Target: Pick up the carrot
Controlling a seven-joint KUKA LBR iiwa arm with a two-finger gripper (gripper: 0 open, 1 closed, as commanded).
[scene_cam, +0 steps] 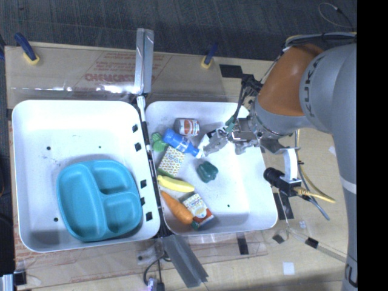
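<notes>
Item: carrot [176, 207]. Location: right bin [254, 218], near its front-left corner, roughly seven o'clock from the bin's middle. Orange, tapered. Long axis runs from ten o'clock to four o'clock, thin end up by the bin's left wall, thick end down toward the front rim. Lying flat.

Neighbours: banana [174, 183] just beside it at twelve o'clock, lying nearly parallel; small printed packet [198, 208] touching or almost touching its thick end at three o'clock. Bin wall close along its left side.

Item: hand [213, 144]. Location: upper middle of the right bin, above the clutter by the blue bottle [180, 142] and the can [187, 127]. Nothing seen between its fingers; whether they stand wide or narrow cannot be told at this angle.

Governing relation: carrot lies at seven o'clock from the hand, well apart, with the dark green object [207, 171] and the banana between the two.

Judgement: the approach would need travel toward the front-left corner, and a wrist turn so the fingers close across the carrot's ten-to-four axis. Risk: crowding from banana, packet and wall leaves little room for the fingers.

Also present: left bin [30, 126] with blue divided tray [100, 200].
</notes>
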